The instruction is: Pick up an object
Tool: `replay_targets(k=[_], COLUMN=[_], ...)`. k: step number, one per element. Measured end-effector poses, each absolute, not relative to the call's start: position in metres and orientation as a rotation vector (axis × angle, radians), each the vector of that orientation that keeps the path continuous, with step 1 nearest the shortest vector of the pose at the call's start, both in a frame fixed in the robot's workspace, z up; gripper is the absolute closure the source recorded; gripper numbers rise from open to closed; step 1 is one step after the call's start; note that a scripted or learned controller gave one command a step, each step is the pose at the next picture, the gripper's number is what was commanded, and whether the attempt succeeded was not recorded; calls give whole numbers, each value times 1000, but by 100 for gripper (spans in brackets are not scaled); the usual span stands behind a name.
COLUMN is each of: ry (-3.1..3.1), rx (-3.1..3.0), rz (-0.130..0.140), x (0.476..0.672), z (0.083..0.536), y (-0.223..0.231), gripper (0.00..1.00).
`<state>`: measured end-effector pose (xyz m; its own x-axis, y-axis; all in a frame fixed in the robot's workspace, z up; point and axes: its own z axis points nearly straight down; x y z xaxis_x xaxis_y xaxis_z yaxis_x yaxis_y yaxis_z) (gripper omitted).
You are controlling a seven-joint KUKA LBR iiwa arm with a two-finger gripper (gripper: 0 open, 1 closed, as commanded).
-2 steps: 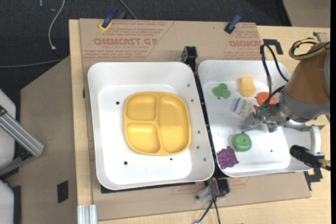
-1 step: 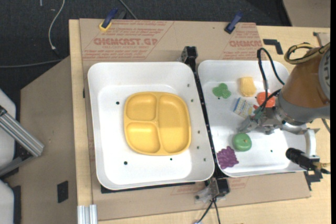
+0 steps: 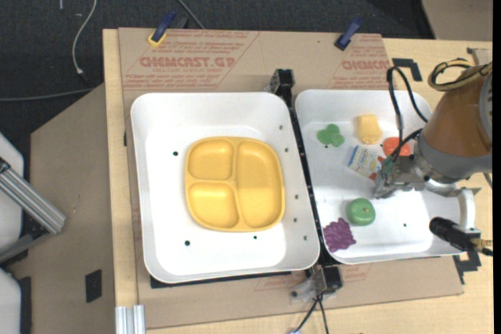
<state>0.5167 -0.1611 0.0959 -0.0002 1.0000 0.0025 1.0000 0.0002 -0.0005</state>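
1. Nearest the camera in the right bin (image 3: pixel 407 242): purple grapes (image 3: pixel 339 234), then green apple (image 3: pixel 361 211).
2. My pincer (image 3: pixel 385 185) hangs just above the apple, beside a small carton (image 3: pixel 362 159); open or closed, can't tell.
3. Best: drop straight, centre on one item, avoid neighbours.
4. Farther: yellow block (image 3: pixel 368 127), green piece (image 3: pixel 330 136).

The arm (image 3: pixel 458 129) is a thick, rounded column with a broad orange band that has a dull, brownish sheen, and below it a smooth grey wrist ring. From the ring projects a small dark metal pincer (image 3: pixel 385 185), blurred and too small to make out in detail. A black cable (image 3: pixel 397 102) loops beside the orange section, and yellow-and-black cabling (image 3: pixel 448 73) curls above it. A black cylindrical fitting (image 3: pixel 448 229) juts out near the wrist.
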Motion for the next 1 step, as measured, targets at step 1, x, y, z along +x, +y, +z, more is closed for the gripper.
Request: replay_targets(k=[1], ry=[-2224], rx=[-2223], rz=[-3], x=[521], z=[140], y=[-167], gripper=[100])
